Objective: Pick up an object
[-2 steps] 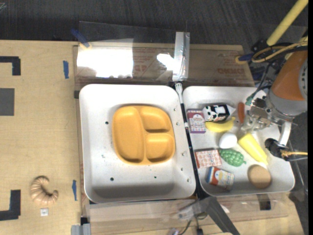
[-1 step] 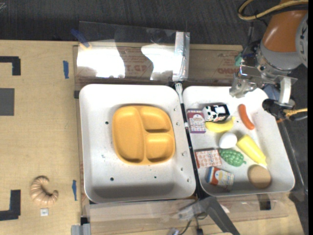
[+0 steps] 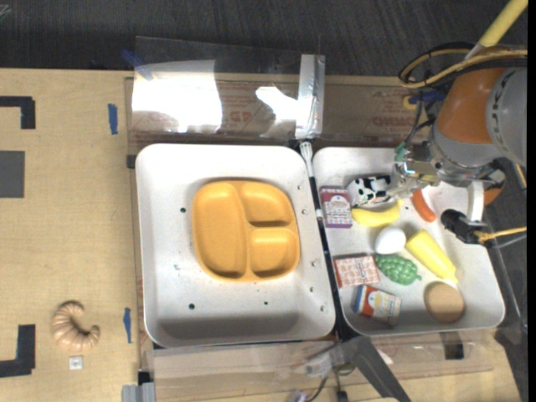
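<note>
The right bin (image 3: 494, 287) holds several small items: a black-and-white cow toy (image 3: 371, 189), a banana (image 3: 377, 216), a red-and-white box (image 3: 337, 208), a white egg (image 3: 389, 241), a yellow wedge (image 3: 430, 255), green grapes (image 3: 399, 269), a printed card (image 3: 355, 270), a small can (image 3: 377, 304), a brown ball (image 3: 444, 301) and an orange carrot (image 3: 425, 206). My gripper (image 3: 409, 172) hangs over the bin's far right part, just right of the cow toy and above the carrot. Nothing shows held in it.
The left bin (image 3: 159, 249) carries a yellow divided plate (image 3: 246, 229). A croissant toy (image 3: 75, 325) lies on the bench at the lower left. A clear plastic sheet (image 3: 226, 99) stands behind the bins. Cables (image 3: 435, 65) loop above the arm's orange band (image 3: 465, 111).
</note>
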